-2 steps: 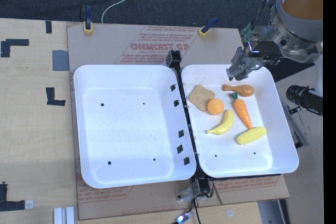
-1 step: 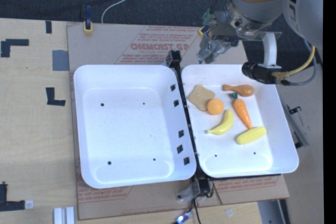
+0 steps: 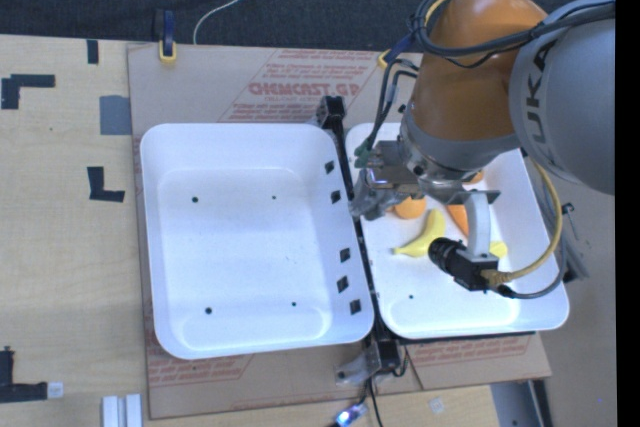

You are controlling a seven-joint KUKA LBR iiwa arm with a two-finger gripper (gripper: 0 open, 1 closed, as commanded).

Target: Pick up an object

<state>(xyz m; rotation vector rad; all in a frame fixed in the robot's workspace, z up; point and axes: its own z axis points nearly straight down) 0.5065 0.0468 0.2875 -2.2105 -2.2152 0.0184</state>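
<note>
Camera view looks down at a slant on the worktop (image 3: 60, 145), with two shallow white bins sitting side by side on a sheet of cardboard (image 3: 290, 80). The left bin (image 3: 240, 315) takes up the middle of the frame. The right bin (image 3: 520, 310) sits in the lower right, and that's where the stuff is. The grey arm (image 3: 575, 100) with its orange band (image 3: 475, 65) comes in from the upper right and hangs low over the right bin, covering most of its upper half. The gripper (image 3: 385, 185) is down near the divider between the bins, toward the right bin's upper left corner. Honestly can't tell if the jaws are open or closed, the wrist hides them. Just below it there's a yellow banana-shaped object (image 3: 422, 239) lying on the bin floor, with an orange object (image 3: 408, 208) right beside it and another orange piece (image 3: 456, 218) poking out from under the arm.
</note>
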